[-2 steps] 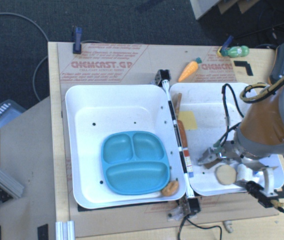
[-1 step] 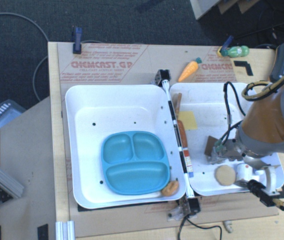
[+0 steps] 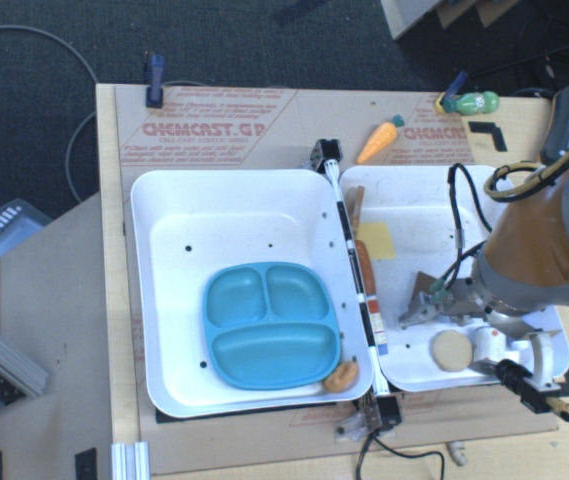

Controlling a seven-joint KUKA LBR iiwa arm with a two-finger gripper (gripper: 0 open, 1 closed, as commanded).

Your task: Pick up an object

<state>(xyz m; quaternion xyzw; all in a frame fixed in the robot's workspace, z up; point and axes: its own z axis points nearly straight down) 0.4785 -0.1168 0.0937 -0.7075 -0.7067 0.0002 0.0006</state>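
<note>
Tan round disc (image 3: 452, 350), judged the likeliest object to be picked, was seen lying flat close to the near wall of the right bin (image 3: 414, 193). The gripper (image 3: 419, 306) was poised low just beside it, to its far left. Whether the gripper was clenched or released could not be told, and nothing was seen grasped in it. A yellow square (image 3: 376, 240) and a brown stick (image 3: 363, 268) were seen farther off, by the bin's left wall. In the left bin (image 3: 164, 208), a blue divided plate (image 3: 269, 323) and a small brown piece (image 3: 341, 375) were pictured. A miss was judged possible: being thin and flat, the disc could be pushed toward the wall or passed over.
</note>
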